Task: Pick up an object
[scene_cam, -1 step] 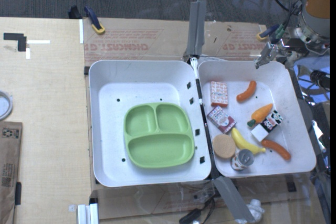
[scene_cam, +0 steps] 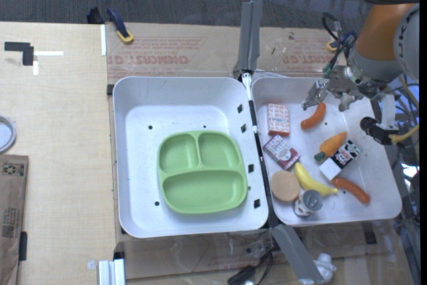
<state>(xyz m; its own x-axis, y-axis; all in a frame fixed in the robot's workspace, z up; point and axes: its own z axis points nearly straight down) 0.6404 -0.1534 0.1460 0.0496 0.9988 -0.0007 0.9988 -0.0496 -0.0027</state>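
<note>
My gripper hovers over the back of the right bin, fingers spread open. Just beneath and slightly left of it lies an orange sausage, its upper end near the left finger but not clamped. Further forward lie a carrot, a black-and-white box, a banana and a second orange-red sausage. Nothing sits between the fingers.
The right bin also holds a red-and-white carton, a dark red packet, a tan round disc and a small can. The left bin holds a green divided plate. A grey divider post stands between the bins at the back.
</note>
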